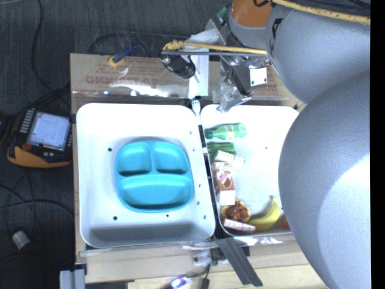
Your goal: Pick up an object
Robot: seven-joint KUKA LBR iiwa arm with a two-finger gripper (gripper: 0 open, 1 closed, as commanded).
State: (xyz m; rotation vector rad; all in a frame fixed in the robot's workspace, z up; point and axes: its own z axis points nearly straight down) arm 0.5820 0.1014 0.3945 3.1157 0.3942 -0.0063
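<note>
Left bin: the shallow white plastic bin (96,161) in the left half of the frame holds a turquoise three-section plastic plate (155,174) lying flat in its middle, apart from every wall, likely kept there as an easy target.
Divider: the two bins touch along a dark seam at centre frame.
Right bin: the second white bin (264,155) carries the pickable clutter, crowded against its left wall: a green plastic bottle (225,132) lying on its side at the top, small printed food packets (225,172) below it, and a yellow banana (268,215) at the lower edge.
Gripper: the grey metal two-finger gripper (227,101) hangs at upper centre, over the right bin's top rim, just above the bottle; it holds nothing, but whether its fingers are spread is hard to tell at this angle.
Arm: its grey body covers the bin's right side.
</note>
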